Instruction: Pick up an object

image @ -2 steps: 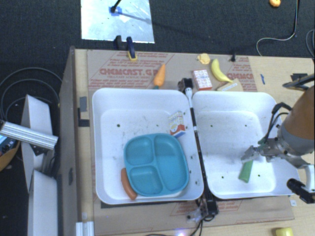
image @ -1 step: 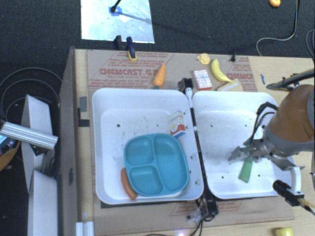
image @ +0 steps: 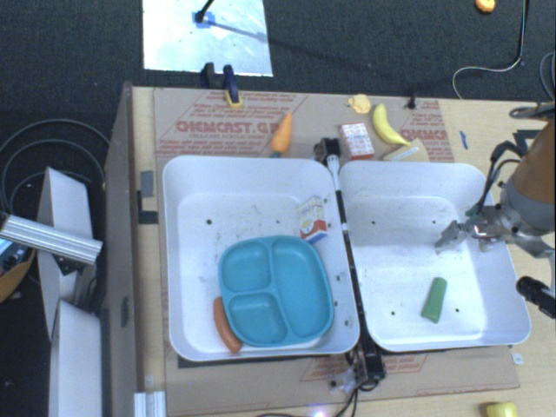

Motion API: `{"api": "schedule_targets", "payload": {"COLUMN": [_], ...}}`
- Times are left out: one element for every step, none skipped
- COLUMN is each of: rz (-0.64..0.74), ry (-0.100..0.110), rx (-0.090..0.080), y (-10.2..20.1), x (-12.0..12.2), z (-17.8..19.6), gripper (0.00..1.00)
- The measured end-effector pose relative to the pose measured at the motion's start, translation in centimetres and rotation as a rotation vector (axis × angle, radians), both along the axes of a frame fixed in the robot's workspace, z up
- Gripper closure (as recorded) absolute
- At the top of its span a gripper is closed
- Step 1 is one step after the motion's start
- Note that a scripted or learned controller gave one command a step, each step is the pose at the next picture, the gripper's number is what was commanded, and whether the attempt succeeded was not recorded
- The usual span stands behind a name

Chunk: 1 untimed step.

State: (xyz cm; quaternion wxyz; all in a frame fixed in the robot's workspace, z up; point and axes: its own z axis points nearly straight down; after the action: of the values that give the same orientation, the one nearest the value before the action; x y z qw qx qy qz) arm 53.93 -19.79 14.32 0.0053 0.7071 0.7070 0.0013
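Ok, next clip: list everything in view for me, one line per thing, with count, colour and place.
Bins: two, white, side by side on the bench.
Tray: one, blue, three compartments, left bin.
Sausage: one, orange, left bin, beside the tray's near-left edge.
Carton: one, white with red and blue, left bin, far right.
Block: one, green, right bin.
Carrot: one, orange, bench behind left bin.
Banana: one, yellow, bench behind right bin.
Box: one, red and white, beside the banana.
Gripper: one, grey, over right bin's right side.
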Motion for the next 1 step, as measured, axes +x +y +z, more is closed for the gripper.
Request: {"api": "schedule_targets", "payload": {"rz": [0.001], "ry": [0.012], "rx": [0.008], "y": [2.69], "x": [-3.97], "z": [-2.30], "gripper": [0.00]}}
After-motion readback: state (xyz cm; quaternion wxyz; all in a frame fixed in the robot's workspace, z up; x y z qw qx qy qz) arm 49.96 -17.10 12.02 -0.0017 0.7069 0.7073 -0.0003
